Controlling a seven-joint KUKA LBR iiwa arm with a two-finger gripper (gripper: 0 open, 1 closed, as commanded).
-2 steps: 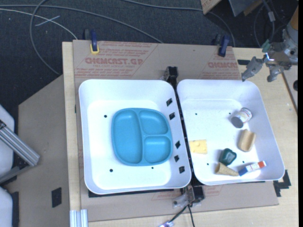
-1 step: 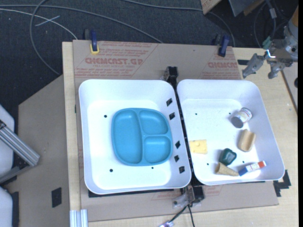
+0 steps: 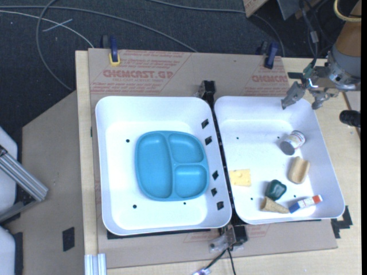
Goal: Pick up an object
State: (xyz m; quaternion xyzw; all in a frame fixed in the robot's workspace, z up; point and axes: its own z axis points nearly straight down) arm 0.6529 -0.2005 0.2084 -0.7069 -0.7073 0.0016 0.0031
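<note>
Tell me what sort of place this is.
Probably a robotics lab bench for pick-up trials: two white bins clamped to a board, small test objects like a yellow block, loose cables on the floor, and the claw overhead.

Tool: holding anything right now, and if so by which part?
Nothing is held. The tool hangs open over the far right corner of the right bin, with nothing between its fingers. The small items lie further down the bin, apart from it.
</note>
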